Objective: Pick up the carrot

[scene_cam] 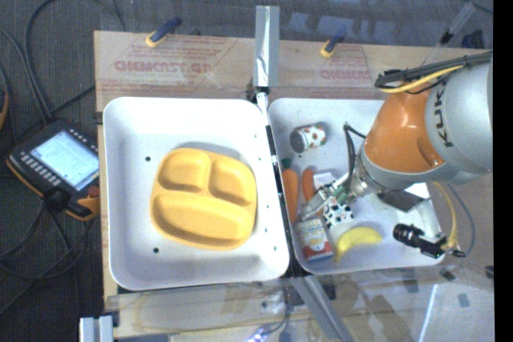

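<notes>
The carrot (308, 185) is a short orange stick lying lengthwise near the left side of the right bin (401, 112). A second, longer orange stick (290, 190) lies next to it, against the bin's left wall. My gripper (330, 203) reaches in from the right under the orange wrist band. It sits low in the bin, just right of the carrot's near end and close against it. The view does not show the carrot between its tips.
A yellow divided plate (204, 198) fills the middle of the left bin (128, 132). In the right bin a small spotted can (309, 137) lies at the back. A small carton with a red label (315, 238) and a banana (358, 239) lie at the front.
</notes>
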